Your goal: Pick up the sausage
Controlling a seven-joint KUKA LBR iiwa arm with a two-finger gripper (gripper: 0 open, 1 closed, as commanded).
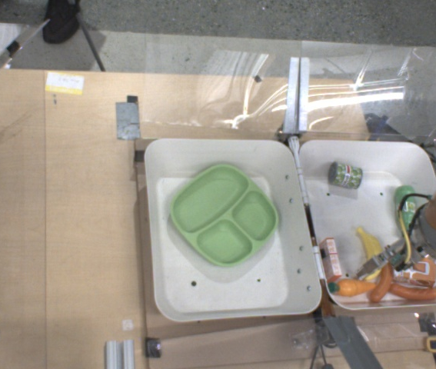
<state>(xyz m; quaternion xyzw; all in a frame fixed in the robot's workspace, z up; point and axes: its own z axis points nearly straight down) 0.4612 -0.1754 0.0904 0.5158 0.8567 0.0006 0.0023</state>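
Two white bins sitting side by side. Left bin [164, 283]: 1 green divided plate [224, 214], 3 compartments. Right bin [341, 206]: 1 green can [345, 175], label too small to read; 1 banana [369, 243]; 1 carrot [350, 287]; 2 sausages [382, 282] lying near front edge, w/ gripper [377, 264] hovering just over them. Can't tell if claw is spread or pressed together.

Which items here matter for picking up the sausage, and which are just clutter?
Job:
- reddish-brown curved sausage, right bin
- arm's two-finger tool, just above it

Lying about:
- green three-compartment plastic plate, left bin
- small green can
- yellow banana
- orange carrot
- second reddish sausage
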